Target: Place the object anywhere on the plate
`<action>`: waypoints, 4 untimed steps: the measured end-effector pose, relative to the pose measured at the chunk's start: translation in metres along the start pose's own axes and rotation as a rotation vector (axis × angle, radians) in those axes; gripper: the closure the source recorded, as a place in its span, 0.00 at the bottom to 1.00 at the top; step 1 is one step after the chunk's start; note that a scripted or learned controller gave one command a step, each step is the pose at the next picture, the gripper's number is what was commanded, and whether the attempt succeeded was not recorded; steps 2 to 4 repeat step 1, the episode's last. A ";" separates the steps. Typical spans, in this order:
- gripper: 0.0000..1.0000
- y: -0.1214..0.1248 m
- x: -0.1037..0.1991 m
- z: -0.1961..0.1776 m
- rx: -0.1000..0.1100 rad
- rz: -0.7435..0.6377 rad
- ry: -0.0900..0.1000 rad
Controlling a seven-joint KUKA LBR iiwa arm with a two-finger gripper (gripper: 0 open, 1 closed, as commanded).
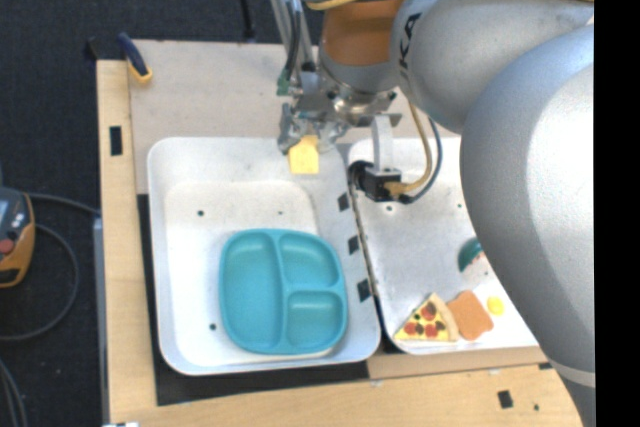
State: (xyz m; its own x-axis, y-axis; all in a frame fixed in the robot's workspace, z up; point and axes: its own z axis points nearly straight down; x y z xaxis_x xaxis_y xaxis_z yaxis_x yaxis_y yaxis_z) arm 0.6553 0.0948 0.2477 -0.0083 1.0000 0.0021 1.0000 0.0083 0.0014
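The claw [303, 137] was clamped on a small yellow block [304, 158] above the left bin's [170, 215] far edge, so doing this well meant carrying it nearer, over the blue plate [283, 292], and lowering before letting go.

Two white bins [180, 215], one teal plate [283, 292], one yellow block [303, 158], one pizza slice [426, 321], one orange toy [469, 313]

Much of the right bin [430, 245] is covered by the arm [500, 65]. A teal object [468, 256] is half hidden at its edge. How the jaws stand cannot be told.
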 end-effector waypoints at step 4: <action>0.00 0.000 -0.004 0.000 0.001 0.006 -0.002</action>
